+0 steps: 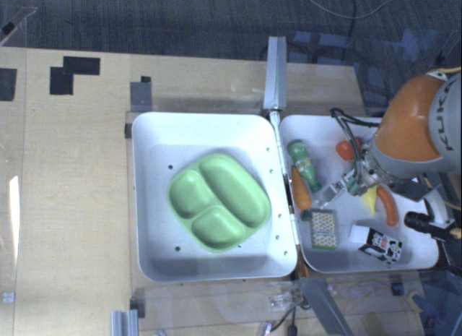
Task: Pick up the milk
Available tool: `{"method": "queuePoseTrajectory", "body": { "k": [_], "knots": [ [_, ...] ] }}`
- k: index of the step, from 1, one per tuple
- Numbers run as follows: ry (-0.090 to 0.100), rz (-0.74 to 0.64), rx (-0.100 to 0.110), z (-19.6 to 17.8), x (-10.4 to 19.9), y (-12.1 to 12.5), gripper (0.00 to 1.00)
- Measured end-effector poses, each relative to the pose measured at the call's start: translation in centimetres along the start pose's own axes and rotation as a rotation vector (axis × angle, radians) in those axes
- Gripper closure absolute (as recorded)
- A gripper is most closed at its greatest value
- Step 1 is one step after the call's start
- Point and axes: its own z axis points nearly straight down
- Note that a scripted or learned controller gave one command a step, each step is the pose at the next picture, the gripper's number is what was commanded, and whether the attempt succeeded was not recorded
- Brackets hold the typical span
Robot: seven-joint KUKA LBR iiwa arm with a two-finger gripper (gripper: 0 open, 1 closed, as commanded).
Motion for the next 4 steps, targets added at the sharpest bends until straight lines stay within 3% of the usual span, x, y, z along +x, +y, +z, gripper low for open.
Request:
{"method": "queuePoseTrajectory", "body": {
  "k": [1, 2, 3, 4],
  "knots": [
    [-0.003, -0.132, -0.004, 3.8, -4.9, 3.3, 0.00],
    [-0.003, 0.148, -0.003, 3.8, -6.6, 2.4, 0.00],
    [0.022, 0.104, 0.052, 4.1, -6.1, 6.8, 0.00],
    [-0.005, 0.021, -0.003, 3.7, -4.0, -1.5, 0.00]
  ]
}}
